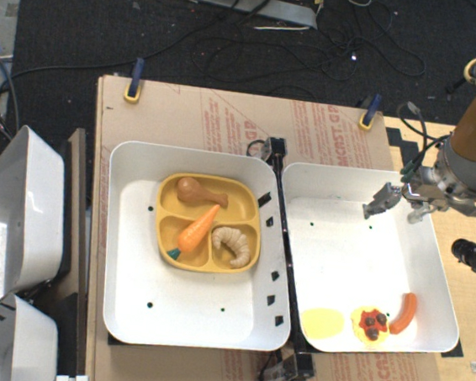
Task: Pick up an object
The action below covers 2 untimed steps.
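Note:
My gripper (400,205) hovers over the far right part of the right bin (343,239), its two fingers spread apart with nothing between them. Along this bin's near edge lie a flat yellow disc (322,322), a small red and orange toy (370,323) and an orange sausage (403,313). All three sit well in front of the gripper. In the left bin (131,242) a yellow sectioned plate (166,235) carries a brown drumstick (200,192), an orange carrot (198,229) and a pale shrimp (234,244).
The black divider (281,241) runs between the two bins. Two yellow clamps (133,90) (369,117) hold the far edge of the cardboard base. White containers (11,221) stand left of the bench, and cables cross the dark floor behind.

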Tool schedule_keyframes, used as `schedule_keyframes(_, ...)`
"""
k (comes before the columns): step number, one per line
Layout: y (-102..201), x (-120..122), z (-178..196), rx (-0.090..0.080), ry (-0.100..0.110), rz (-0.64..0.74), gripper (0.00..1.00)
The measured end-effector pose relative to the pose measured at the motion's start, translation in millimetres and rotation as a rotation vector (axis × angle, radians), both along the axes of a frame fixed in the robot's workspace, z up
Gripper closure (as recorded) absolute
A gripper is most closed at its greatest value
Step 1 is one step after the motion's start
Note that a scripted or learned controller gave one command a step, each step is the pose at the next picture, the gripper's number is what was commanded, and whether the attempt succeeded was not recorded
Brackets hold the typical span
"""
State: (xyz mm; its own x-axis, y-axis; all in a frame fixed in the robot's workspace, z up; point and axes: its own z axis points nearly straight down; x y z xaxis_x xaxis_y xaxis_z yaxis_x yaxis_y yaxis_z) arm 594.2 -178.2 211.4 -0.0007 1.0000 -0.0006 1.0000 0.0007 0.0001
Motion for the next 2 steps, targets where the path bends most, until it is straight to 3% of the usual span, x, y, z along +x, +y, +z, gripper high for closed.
schedule_keyframes(2,-0.6,-5.9,-90.3,0.001,0.005,-0.002,0.0)
